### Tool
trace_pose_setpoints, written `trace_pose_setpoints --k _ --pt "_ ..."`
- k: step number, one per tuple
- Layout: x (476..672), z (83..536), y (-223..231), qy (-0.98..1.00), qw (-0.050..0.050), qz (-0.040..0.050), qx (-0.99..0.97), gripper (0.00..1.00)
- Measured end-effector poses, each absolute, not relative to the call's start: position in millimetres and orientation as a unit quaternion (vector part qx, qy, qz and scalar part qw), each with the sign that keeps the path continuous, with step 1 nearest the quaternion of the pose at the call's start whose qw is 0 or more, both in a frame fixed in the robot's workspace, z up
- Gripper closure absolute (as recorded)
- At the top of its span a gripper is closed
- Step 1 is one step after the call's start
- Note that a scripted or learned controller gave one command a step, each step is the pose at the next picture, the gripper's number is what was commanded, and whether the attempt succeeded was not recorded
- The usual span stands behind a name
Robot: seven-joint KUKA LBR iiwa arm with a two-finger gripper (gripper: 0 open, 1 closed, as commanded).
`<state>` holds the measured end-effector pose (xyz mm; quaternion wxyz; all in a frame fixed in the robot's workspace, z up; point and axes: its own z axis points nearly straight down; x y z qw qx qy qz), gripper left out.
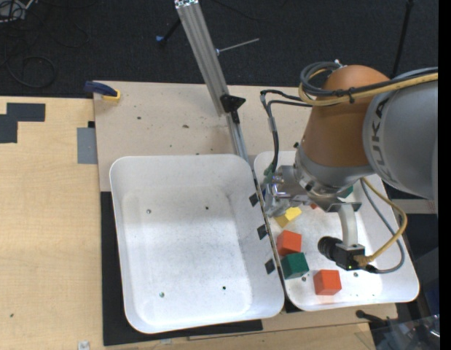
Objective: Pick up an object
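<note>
Gripper (283, 195) sits low in right bin (400, 286) beside yellow block (291, 214); finger state cannot be determined.

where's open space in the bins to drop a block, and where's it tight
The left bin is bare across its whole floor. The right bin is crowded: the yellow block, two orange blocks and the green block cluster under the arm. A little bare floor remains along its right rim.

even overhead light, soft shadows, mild grain, dark background
</note>
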<state>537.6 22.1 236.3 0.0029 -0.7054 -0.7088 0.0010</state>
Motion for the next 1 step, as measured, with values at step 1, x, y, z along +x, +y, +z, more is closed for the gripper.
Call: trace_pose_setpoints --k 1 --pt "526.8 229.1 82.2 -0.709 0.003 0.0013 -0.705 1.0"
